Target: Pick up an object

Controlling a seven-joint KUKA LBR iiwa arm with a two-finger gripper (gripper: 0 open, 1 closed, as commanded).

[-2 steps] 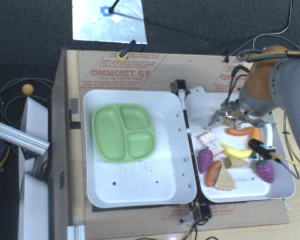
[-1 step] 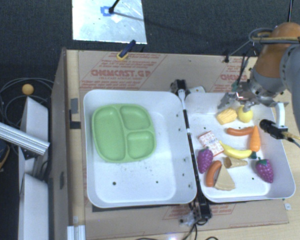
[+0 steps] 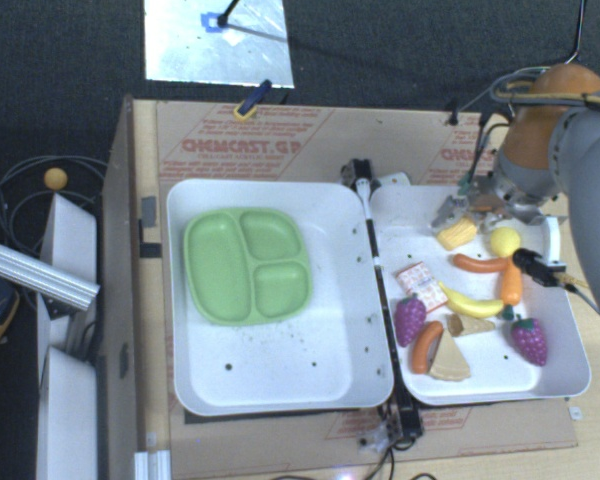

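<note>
Corn (image 3: 457, 233), a yellow toy cob, is being approached at the back of the right bin (image 3: 570, 368), just beside the gripper (image 3: 458, 208), which is being held low over it. Whether the gripper is spread or pressed together cannot be told, and nothing is being seen lifted, so the pick is being judged as not yet done. Other toy foods are being kept close by, among them a lemon (image 3: 504, 241) and a banana (image 3: 472, 302). A green divided plate (image 3: 247, 265) is being borne by the left bin (image 3: 280, 383), and both bins are being carried on a cardboard sheet (image 3: 310, 138) over dark flooring.

glossy green plastic tray (image 3: 246, 264), matt cardboard base (image 3: 310, 133)
</note>
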